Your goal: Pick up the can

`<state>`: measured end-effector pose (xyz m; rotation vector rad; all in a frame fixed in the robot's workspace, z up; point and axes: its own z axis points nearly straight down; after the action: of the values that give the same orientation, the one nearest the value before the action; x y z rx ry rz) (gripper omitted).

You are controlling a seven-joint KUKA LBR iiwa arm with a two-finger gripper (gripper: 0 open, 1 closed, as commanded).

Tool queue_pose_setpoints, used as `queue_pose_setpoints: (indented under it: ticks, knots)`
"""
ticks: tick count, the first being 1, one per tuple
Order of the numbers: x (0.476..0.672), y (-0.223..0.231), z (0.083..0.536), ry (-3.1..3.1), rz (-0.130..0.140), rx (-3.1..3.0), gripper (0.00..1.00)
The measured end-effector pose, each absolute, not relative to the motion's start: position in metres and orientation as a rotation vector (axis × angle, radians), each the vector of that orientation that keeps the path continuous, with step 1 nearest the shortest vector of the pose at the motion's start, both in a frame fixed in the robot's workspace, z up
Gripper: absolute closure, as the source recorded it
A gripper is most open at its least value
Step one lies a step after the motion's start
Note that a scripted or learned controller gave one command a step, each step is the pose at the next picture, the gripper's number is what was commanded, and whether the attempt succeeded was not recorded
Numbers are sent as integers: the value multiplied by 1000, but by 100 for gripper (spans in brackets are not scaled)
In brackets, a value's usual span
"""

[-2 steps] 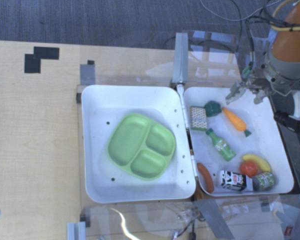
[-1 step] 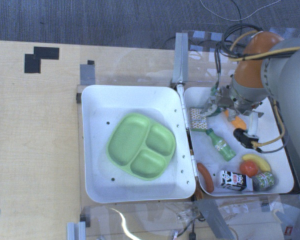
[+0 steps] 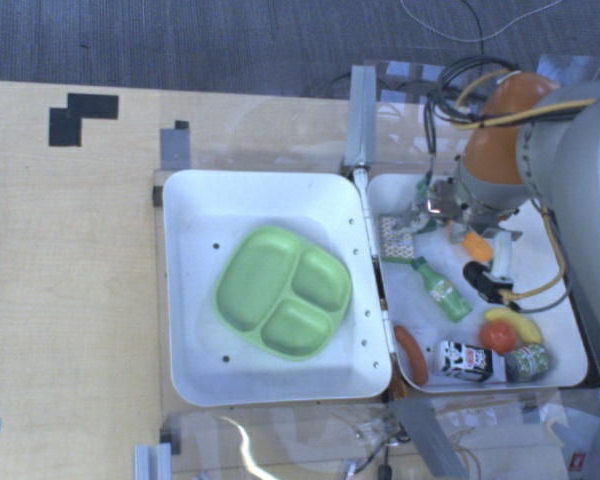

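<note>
The can (image 3: 528,363), a small grey-green one, lies in the near right corner of the right bin (image 3: 570,373). It rests beside a black-and-white carton (image 3: 467,361) and just below a red tomato (image 3: 497,336). My gripper (image 3: 432,210) hangs over the far part of the same bin, well away from the can. It is close above a patterned packet (image 3: 395,236). Nothing can be made out between its fingers.
A green bottle (image 3: 442,290), an orange piece (image 3: 477,245), a yellow banana (image 3: 517,321) and a red sausage (image 3: 412,355) also lie in the right bin. The left bin (image 3: 190,368) holds a green divided plate (image 3: 284,291).
</note>
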<state>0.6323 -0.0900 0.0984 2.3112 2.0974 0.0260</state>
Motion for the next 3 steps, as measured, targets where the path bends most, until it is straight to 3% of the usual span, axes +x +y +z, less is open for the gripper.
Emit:
queue_pose_setpoints:
  ticks: [1,2,3]
  knots:
    - [635,-87,111,2098,39,2311,100]
    - [635,-87,112,2098,41,2309,0]
    - [624,-94,100,2099,40,2308,0]
